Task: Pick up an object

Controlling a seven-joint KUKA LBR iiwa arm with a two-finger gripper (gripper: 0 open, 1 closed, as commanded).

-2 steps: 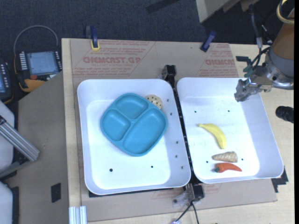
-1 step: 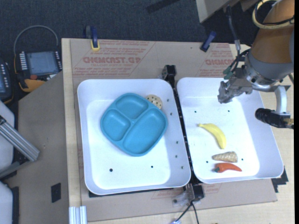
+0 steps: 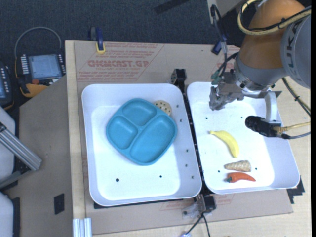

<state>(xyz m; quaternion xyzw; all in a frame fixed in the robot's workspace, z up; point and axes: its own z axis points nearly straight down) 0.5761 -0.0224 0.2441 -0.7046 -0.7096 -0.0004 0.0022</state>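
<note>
The gripper (image 3: 217,104) is seen poised over the far end of the right bin (image 3: 281,179), and whether its fingers are parted or pressed together cannot be told from this angle. The banana (image 3: 226,141) is found lying near the middle of that bin, well apart from the gripper, with a pale root-like piece (image 3: 238,166) and a red chilli (image 3: 241,177) nearer the front. The banana is judged light, smooth, probably rigid plastic; a grasp across its thick middle is favoured, since the curved tapering ends could be squeezed out
</note>
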